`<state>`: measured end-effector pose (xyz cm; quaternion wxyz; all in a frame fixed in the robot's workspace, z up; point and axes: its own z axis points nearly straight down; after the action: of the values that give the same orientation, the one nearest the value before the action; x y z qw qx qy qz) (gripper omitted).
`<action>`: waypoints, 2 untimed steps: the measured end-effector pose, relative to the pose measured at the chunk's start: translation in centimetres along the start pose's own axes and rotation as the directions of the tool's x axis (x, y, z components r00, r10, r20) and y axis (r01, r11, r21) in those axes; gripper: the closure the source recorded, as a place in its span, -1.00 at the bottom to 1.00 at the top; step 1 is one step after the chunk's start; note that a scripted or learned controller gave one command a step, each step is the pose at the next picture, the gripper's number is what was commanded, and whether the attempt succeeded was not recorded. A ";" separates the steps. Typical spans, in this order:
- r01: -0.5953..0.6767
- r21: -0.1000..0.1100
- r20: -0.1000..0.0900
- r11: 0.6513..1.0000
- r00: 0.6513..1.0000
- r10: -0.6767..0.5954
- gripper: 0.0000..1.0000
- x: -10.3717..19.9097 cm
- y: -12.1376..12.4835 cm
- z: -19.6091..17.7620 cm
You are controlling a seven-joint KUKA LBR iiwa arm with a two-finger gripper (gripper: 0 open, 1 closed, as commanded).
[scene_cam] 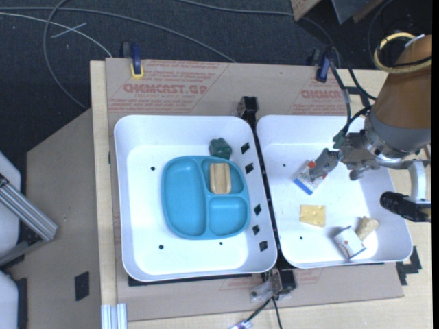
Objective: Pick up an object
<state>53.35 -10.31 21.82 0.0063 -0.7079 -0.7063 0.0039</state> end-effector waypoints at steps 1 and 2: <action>0.003 -0.013 0.002 1.000 1.000 -0.003 -1.00 0.0 0.3 -0.6; 0.002 -0.006 0.001 1.000 1.000 -0.002 -1.00 -0.4 -0.5 5.3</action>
<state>52.77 -10.67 16.52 0.0039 -0.7073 -0.7069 0.0021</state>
